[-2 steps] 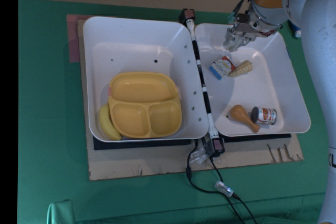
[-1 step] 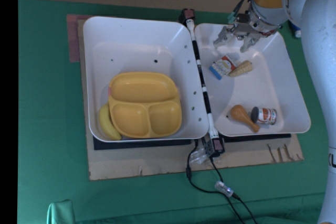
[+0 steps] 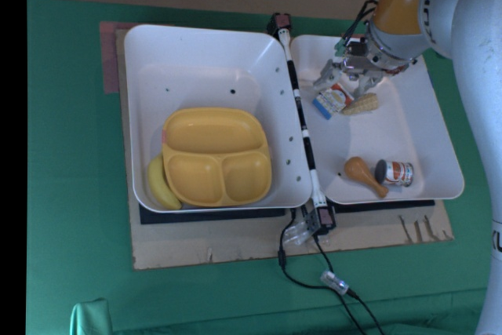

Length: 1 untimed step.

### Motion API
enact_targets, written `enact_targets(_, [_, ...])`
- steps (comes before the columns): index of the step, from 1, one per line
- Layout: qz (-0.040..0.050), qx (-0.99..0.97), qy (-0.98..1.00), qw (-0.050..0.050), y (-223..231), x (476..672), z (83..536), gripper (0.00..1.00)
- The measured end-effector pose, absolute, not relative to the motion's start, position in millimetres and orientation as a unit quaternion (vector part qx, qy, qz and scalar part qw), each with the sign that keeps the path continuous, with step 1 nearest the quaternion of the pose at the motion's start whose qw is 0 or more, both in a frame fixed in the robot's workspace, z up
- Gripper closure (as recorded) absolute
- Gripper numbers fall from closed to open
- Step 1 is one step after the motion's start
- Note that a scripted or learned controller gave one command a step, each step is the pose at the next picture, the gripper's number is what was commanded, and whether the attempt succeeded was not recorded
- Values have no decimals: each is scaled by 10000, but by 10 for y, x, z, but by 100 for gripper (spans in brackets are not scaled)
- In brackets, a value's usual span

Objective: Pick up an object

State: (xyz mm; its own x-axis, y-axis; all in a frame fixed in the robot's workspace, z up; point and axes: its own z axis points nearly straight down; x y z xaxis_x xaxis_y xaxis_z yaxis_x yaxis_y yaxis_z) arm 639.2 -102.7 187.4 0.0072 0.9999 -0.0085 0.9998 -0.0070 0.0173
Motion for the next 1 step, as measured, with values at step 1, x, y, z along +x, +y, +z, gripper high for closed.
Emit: enact_targets(1, [68,7117,7022,169,-1065,6424,2053,100])
